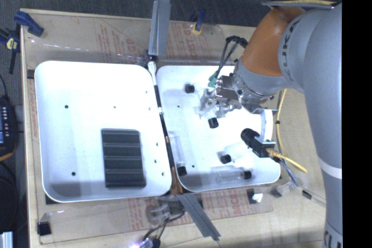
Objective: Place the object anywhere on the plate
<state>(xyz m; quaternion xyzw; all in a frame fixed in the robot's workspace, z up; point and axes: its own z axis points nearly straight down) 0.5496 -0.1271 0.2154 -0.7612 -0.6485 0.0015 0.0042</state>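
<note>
Here, two white bins: one dark ribbed plate (122, 157) lies in the left; the gripper (210, 103) hangs over the right.

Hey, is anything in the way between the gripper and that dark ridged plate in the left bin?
Only the bins' adjoining rims cross the path from the gripper in the right bin to the dark ridged plate in the left bin. They look low, so lifting over should do. Nothing else visible lies between.
</note>
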